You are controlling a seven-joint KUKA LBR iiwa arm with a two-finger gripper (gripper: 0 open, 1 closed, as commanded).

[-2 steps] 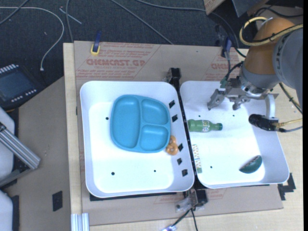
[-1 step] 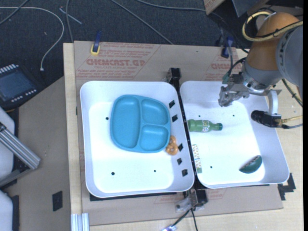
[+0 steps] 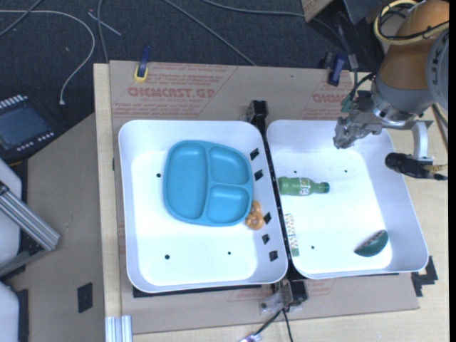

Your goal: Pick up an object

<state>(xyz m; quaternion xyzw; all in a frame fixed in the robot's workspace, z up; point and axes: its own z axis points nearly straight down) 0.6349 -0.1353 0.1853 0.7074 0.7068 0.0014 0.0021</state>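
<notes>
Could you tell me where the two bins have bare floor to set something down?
Left bin: below the blue plate. Right bin: between green bottle and teal piece. Crowded by the divider: orange item, sachet.

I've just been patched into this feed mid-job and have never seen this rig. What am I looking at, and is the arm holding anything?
This is one fixed camera above a bench, looking down at a slant. The grey and orange machine at the right is a robot arm; its gripper hangs over the far edge of the right bin. I see nothing held in it, and its task is to pick up an object.

Two shallow white bins sit side by side. The left bin holds a blue divided plate, with a small orange thing at the plate's near right corner. The right bin holds a green bottle lying on its side, a narrow packet along the left wall, and a dark teal thing near the front right corner.
</notes>
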